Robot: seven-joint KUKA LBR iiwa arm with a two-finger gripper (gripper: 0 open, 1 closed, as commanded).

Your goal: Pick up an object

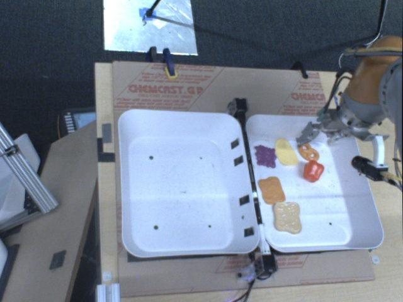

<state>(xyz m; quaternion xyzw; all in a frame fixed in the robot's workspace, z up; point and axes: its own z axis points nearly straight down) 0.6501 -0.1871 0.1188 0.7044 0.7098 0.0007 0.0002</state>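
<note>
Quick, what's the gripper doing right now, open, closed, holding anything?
Gripper: cannot be told whether open or closed; it hangs over the right bin by the orange slice, with nothing seen between its fingers.

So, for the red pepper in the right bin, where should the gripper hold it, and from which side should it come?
Probably best to come straight down from above and close the gripper across the middle of the red pepper, at its widest part. It is small and chunky, and it lies apart from the orange slice and the yellow piece, so there seems to be room on both sides.
</note>
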